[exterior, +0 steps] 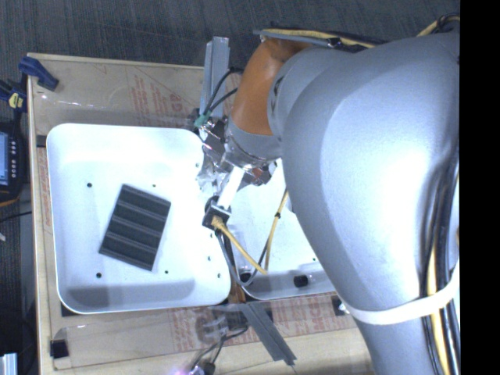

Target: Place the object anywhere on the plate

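1. On the pale wooden bench (117, 84), the shallow white left bin (78, 155) holds a dark grey ribbed rectangular slab (135, 226). It lies flat near the bin's middle, skewed to the walls and clear of them. I take this slab to be the plate.
2. The gripper (212, 170) hangs at that bin's right wall, about over the seam between the bins and well apart from the slab. Glare and cabling crowd it, so I cannot tell whether it is open or closed, or whether it carries the object. I cannot pick the object out anywhere.
3. The shallow white right bin (273, 287) sits mostly beneath the big grey arm (367, 170).
4. The step in hand looks like the carry to the slab. Done well, it means clearing the bin wall, travelling left until squarely over the slab's centre, then descending and letting go low — the ribs could tip a dropped thing.
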### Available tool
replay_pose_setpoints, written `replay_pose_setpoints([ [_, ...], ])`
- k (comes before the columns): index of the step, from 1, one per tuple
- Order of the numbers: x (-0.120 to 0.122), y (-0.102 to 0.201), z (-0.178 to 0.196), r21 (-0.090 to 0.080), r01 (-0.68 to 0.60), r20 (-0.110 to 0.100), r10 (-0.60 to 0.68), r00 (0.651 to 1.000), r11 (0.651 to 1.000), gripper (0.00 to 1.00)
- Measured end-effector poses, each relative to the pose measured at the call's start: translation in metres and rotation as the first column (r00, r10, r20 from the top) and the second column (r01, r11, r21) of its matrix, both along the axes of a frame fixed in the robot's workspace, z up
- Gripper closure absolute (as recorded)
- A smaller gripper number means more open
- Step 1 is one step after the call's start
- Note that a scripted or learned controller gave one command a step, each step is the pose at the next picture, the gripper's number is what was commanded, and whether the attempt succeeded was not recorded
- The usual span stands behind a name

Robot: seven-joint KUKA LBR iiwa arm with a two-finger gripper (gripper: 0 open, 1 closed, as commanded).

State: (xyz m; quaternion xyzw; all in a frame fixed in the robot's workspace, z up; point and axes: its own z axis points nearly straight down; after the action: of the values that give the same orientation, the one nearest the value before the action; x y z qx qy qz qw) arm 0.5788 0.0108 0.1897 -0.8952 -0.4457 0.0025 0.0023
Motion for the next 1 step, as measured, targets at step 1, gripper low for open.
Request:
replay_pose_setpoints([
  [1, -0.0804, 0.0781, 0.0146, -0.001, 0.235, -0.002, -0.235, 0.972, 0.972, 1.0],
])
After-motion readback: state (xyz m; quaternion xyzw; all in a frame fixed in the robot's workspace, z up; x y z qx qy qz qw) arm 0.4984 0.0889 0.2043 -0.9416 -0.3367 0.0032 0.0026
